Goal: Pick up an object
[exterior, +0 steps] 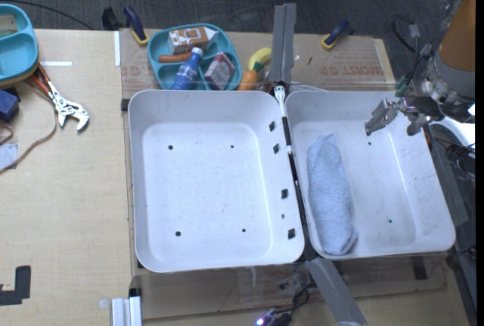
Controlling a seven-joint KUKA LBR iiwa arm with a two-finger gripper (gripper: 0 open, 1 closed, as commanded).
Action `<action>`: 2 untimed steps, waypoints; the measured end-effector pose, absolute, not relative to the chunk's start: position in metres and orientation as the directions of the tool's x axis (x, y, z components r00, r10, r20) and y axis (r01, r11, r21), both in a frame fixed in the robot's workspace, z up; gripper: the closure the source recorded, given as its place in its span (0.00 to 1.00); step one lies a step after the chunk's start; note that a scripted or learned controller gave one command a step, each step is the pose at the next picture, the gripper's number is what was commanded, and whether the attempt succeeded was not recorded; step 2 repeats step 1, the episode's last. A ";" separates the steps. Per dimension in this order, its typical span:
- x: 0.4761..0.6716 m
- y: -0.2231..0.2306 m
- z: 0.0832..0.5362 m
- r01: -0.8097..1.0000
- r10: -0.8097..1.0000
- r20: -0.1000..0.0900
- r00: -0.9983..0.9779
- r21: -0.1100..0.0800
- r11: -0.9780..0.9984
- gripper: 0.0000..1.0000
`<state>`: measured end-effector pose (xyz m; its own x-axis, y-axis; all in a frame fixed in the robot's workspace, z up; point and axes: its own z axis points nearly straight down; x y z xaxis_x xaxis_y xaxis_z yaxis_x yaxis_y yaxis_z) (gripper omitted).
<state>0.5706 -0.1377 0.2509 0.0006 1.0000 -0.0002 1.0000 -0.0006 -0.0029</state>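
The two-finger metal hand [387,116] hangs spread wide and holding nothing, above the upper right part of the right shallow white bin [423,196]. The rolled grey-blue cloth [330,196] lies at seven o'clock from it, along the bin's left wall. Judging from this, the hand should centre over the roll and close across its narrow width. The grey arm with orange band [457,52] enters from three o'clock, wrist tilted downward.

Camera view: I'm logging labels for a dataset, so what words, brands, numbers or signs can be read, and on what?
None reads for certain.
Cardboard under the bins: red printed letters, too faint and cut off to read.
Small box in the blue tray: a printed label, too small to read.
Blue bottle: label blurred.
Packet beside it: print blurred.
Towel, bins, wrench: no text seen.
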 end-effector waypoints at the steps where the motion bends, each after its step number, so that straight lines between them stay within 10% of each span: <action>1: 0.505 -0.141 0.240 0.935 0.935 -0.001 0.354 -0.004 -0.354 0.00; 2: 0.505 -0.141 0.240 0.935 0.935 -0.001 0.354 -0.004 -0.354 0.00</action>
